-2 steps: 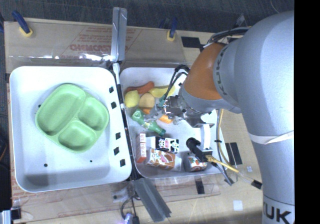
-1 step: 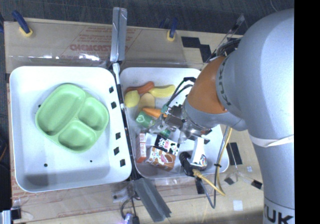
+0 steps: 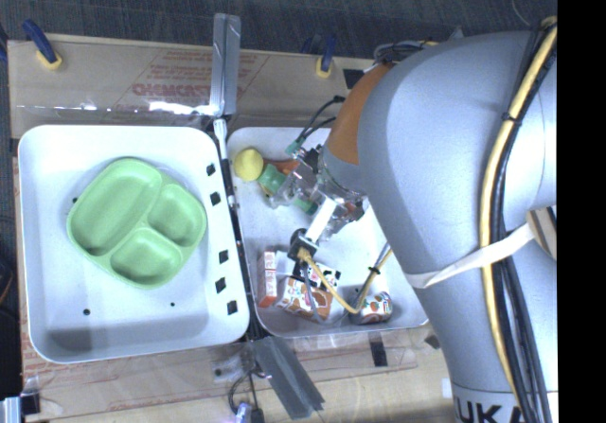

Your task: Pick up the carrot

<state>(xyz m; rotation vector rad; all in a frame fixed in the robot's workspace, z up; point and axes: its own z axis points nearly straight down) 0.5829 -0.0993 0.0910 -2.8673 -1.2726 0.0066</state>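
The carrot (image 3: 281,168) lies at the back of the right bin (image 3: 402,303); a short orange piece shows beside its green top (image 3: 272,181). My gripper (image 3: 301,175) is low in that bin, right against the carrot's right side, and the grey wrist hides part of the carrot. I cannot make out whether the carrot is between the gripper's tips.
A yellow ball-like fruit (image 3: 248,164) rests just left of the carrot. Printed cartons (image 3: 301,294) and a small can (image 3: 377,308) lie at the right bin's front. The left bin (image 3: 47,317) holds a green divided plate (image 3: 137,220). My arm covers the right bin's right half.
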